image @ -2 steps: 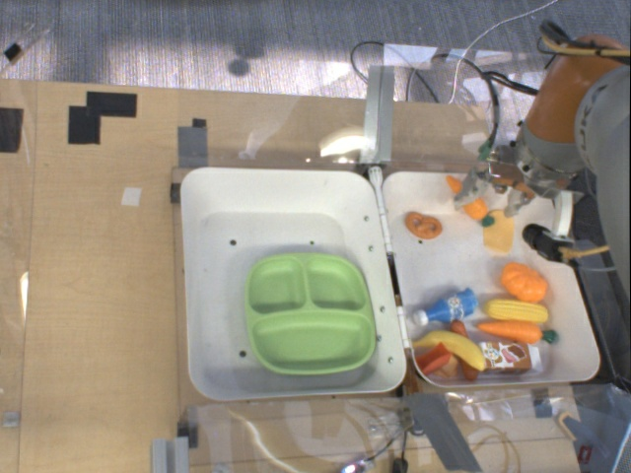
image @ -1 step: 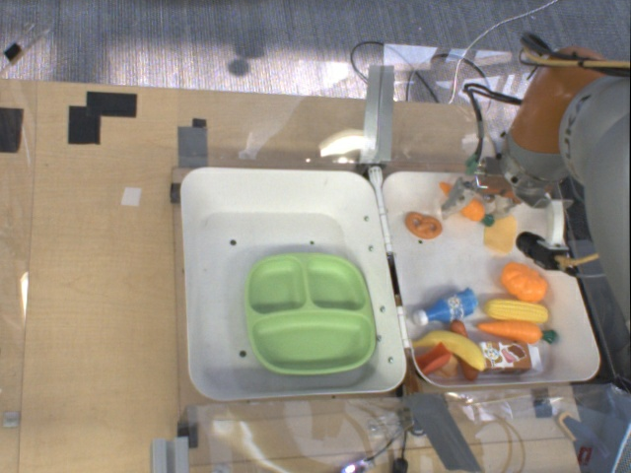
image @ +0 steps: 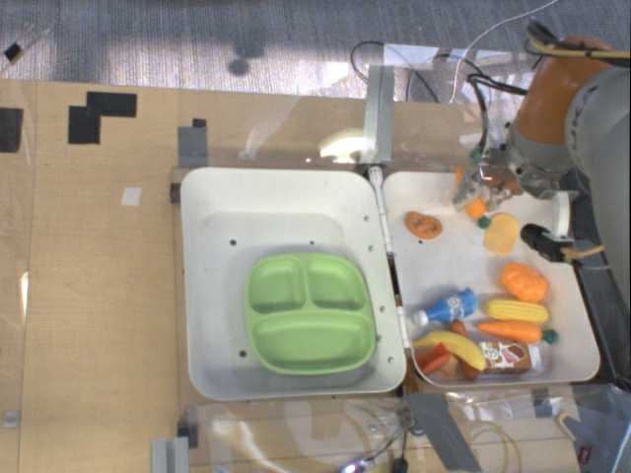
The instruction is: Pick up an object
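The tool (image: 480, 187) pinches a small orange piece (image: 476, 207) only by its tip, so it could slip back into the bin (image: 449, 254).

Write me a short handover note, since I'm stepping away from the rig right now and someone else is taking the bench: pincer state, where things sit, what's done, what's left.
Pincer: at the far edge of the right bin, low over a small orange piece; I cannot tell whether it grips it.
Right bin holds the toys: pretzel, pale yellow piece, orange pepper, corn, carrot, blue bottle, banana.
Left bin: green divided plate.
Done: arm positioned over the small orange piece.
Left: confirm a grasp and lift one object.
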Robot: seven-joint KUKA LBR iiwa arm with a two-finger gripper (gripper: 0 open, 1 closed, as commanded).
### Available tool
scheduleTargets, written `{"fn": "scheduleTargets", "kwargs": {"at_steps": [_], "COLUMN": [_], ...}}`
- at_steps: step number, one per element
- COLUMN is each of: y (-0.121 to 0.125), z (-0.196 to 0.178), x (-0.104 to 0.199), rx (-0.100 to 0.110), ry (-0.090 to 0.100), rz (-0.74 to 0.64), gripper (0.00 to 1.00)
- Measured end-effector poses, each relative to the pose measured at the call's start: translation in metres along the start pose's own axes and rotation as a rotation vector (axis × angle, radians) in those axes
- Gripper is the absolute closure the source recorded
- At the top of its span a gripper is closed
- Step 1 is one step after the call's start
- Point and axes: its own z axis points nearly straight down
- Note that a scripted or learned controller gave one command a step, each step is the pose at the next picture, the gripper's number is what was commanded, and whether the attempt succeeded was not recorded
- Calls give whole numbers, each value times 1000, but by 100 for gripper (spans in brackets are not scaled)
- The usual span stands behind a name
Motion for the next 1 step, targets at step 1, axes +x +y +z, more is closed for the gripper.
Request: {"fn": "scheduleTargets", "kwargs": {"at_steps": [1], "y": [-5], "z": [-111], "x": [53], "rx": [7], "ry": [7], "rz": [70], "gripper": [100]}}
